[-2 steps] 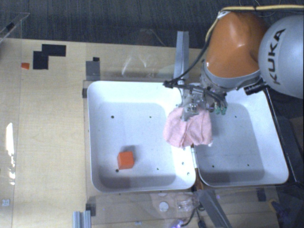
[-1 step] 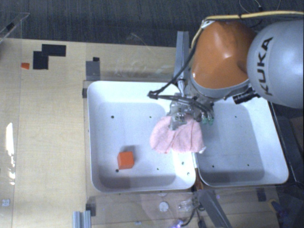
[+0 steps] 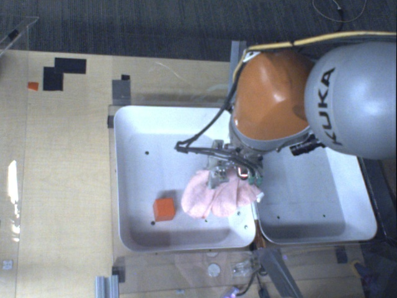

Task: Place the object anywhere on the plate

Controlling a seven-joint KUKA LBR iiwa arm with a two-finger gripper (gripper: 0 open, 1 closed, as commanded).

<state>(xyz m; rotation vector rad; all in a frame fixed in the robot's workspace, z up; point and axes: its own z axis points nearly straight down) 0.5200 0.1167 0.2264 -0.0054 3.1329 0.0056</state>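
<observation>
A small orange-red cube (image 3: 164, 209) lies on the floor of the left bin (image 3: 133, 166), near its front left corner. To its right, a pale pink, lobed plate-like thing (image 3: 214, 200) rests by the bin's front right corner. My gripper (image 3: 227, 171) hangs under the orange wrist band, right over the back edge of the pink thing. It stands well to the right of the cube and apart from it. The wrist hides what lies directly beneath the gripper.
The right bin (image 3: 316, 219) adjoins the left one, and the arm's grey and orange body (image 3: 291, 98) covers its back half. A black cable (image 3: 198, 138) loops from the wrist over the left bin. Wooden bench (image 3: 56, 185) extends to the left.
</observation>
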